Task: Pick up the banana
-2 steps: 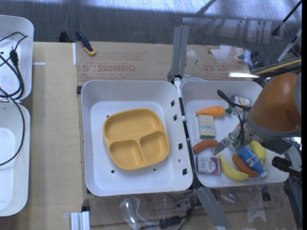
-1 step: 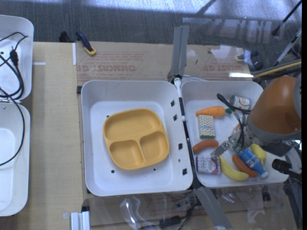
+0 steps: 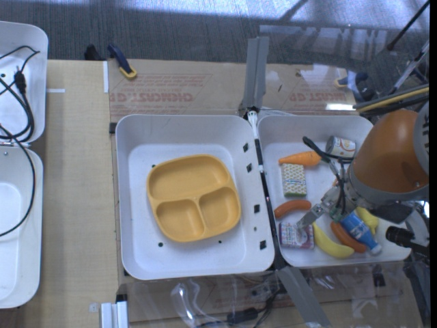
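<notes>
The banana (image 3: 332,244) is yellow and lies near the front edge of the right bin (image 3: 272,137), curving from the bin's middle towards the right. My gripper (image 3: 322,212) hangs low over that bin, just above and slightly left of the banana's upper end. The arm's orange band (image 3: 389,156) covers the bin's right side. Nothing can be seen held in the gripper. A blue bottle (image 3: 360,229) and an orange-red sausage (image 3: 348,236) lie against the banana's right side.
Around the gripper in the right bin are a carrot (image 3: 300,159), a green-and-white block (image 3: 294,179), a red sausage (image 3: 292,208), a pink packet (image 3: 295,235), a small can (image 3: 341,145) and a yellow item (image 3: 367,217). The left bin (image 3: 130,183) holds a yellow divided plate (image 3: 194,197).
</notes>
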You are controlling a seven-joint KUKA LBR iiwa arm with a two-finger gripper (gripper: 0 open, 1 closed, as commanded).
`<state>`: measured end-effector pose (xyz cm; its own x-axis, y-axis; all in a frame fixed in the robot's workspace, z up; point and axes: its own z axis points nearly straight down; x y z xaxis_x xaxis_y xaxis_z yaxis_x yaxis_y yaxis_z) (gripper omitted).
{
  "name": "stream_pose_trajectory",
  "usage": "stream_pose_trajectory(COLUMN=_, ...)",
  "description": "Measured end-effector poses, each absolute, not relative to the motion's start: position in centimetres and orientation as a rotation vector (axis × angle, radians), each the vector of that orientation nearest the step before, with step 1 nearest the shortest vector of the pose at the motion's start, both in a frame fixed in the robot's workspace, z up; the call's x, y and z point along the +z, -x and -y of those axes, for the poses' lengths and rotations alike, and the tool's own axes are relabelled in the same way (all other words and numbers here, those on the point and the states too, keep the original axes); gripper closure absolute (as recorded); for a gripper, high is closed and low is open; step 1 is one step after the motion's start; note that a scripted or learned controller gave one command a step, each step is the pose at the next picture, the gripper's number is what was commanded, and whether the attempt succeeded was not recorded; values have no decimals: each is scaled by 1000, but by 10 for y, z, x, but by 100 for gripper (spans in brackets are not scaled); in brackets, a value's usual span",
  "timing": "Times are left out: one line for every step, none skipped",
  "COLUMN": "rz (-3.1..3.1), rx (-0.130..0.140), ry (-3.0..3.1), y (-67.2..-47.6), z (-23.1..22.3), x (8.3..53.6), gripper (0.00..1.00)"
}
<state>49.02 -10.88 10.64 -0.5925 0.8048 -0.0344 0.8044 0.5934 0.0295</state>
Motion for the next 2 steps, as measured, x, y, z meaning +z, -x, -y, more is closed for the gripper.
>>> stream_pose_trajectory(rz=-2760, rx=21, ry=-1399, y=-492, z=109, x=117, gripper=100)
stream_pose_trajectory(rz=-2761, rx=21, ry=-1398, y=-492, z=108, x=116, gripper=0)
